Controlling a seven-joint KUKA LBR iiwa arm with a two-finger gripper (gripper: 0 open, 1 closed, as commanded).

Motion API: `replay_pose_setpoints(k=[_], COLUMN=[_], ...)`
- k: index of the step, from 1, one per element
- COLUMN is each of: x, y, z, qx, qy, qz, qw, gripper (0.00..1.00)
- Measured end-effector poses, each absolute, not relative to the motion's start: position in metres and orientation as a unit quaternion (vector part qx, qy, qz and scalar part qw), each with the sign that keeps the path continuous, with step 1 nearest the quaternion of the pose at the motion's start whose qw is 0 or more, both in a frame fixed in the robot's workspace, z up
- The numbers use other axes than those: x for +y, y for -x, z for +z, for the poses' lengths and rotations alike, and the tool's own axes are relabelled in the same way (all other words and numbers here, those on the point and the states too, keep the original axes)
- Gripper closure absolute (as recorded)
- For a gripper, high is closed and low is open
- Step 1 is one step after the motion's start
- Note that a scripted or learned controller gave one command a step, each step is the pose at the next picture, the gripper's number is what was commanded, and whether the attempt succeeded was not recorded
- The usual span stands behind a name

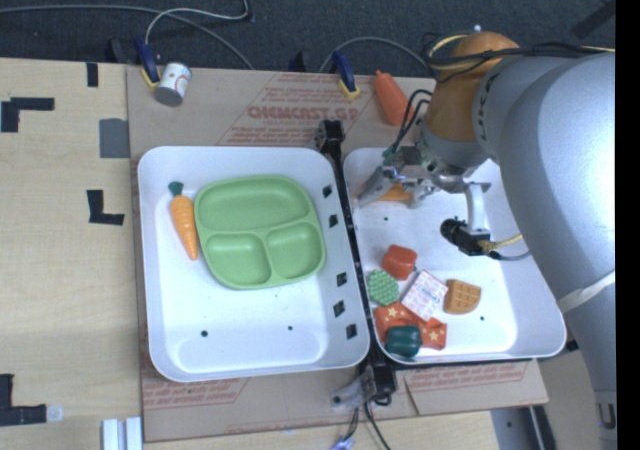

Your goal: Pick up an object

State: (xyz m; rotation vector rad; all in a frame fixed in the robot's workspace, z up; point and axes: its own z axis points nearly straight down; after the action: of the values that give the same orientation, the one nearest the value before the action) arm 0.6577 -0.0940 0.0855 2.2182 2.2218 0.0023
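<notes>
From above, the bench carries two white bins side by side on a cardboard sheet [300, 118]. The left bin [165, 338] holds a green divided plate [260, 230], and a toy carrot [183, 221] lies just beside the plate's left edge, leaf end pointing up the view.

The right bin [520, 323] holds a cluster of small toys near its lower left: a red-orange block [399, 261], a green dotted round piece [382, 287] just below it, a pink-and-white checked packet [426, 293], a waffle-like brown piece [461, 296], a red flat piece [392, 317] and a dark green lump [404, 341] that touches the red piece.

The arm [560, 158] comes in from the right, its orange band above the wrist, and the gripper [395, 185] hangs low over the upper left part of the right bin. Something orange sits at its tips, perhaps a small toy, but it is too hidden to name, and I cannot tell how the gripper stands or whether it holds anything.

Outside the bins, an orange carrot-like toy [390, 98] lies on the cardboard above the right bin, and a small white can [173, 83] lies near the sheet's upper left corner.
</notes>
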Motion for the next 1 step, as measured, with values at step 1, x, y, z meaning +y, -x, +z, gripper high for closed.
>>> replay_pose_setpoints(k=[1], x=[-0.1128], y=[-0.6663], z=[0.0849], qx=[0.708], qy=[-0.706], qz=[-0.0034], qw=[-0.009], gripper=[0.00])
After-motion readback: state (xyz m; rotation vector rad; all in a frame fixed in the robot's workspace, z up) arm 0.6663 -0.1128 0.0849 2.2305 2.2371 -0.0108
